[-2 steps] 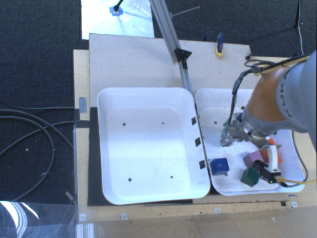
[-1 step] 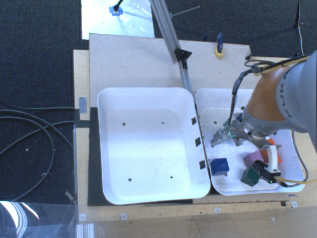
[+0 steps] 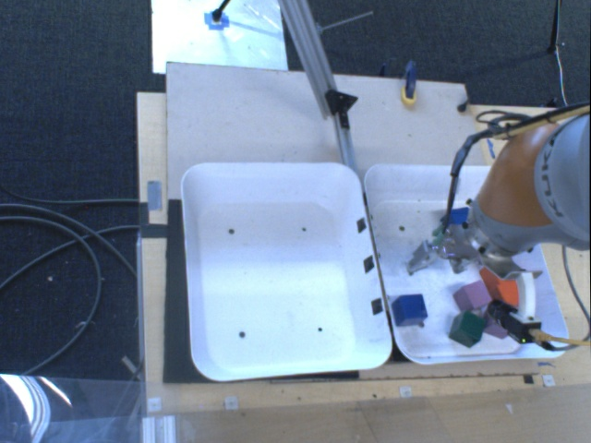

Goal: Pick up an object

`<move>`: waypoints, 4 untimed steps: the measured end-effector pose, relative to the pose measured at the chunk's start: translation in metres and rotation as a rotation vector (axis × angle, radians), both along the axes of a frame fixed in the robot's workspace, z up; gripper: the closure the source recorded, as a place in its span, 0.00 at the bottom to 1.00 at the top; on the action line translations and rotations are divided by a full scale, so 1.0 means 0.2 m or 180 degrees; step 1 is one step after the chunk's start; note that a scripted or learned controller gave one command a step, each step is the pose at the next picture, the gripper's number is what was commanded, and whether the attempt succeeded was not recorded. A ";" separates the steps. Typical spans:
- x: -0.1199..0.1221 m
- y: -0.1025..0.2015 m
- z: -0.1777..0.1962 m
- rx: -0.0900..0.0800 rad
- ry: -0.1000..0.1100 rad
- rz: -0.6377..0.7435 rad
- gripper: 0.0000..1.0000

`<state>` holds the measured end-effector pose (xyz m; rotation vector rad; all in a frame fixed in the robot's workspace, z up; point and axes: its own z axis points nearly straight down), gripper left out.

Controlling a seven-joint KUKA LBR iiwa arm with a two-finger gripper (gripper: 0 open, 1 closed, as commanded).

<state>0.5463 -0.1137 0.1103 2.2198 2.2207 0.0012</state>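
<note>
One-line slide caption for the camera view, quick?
Gripper low inside right bin, above blue block; green block and purple block nearby.

A pale wooden bench board (image 3: 249,109) sits on dark carpet (image 3: 74,81). Black cables (image 3: 55,238) loop across the carpet at left. A slanted grey metal pole (image 3: 309,44) crosses the board's rear edge. A small yellow-and-blue clamp (image 3: 408,83) grips that edge (rear right). Clear plastic sheeting (image 3: 65,404) occupies the lower-left corner.

Open floor across the left bin (image 3: 277,275); blocks (image 3: 471,314) and arm (image 3: 526,187) crowding the right bin's (image 3: 397,197) near corner.
</note>
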 end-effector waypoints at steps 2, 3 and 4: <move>-0.27 -0.09 0.74 -0.0003 -0.0024 0.0011 0.00; -0.27 -0.09 0.72 -0.0002 -0.0006 0.0010 0.00; -0.27 -0.09 0.72 -0.0002 -0.0005 0.0010 0.00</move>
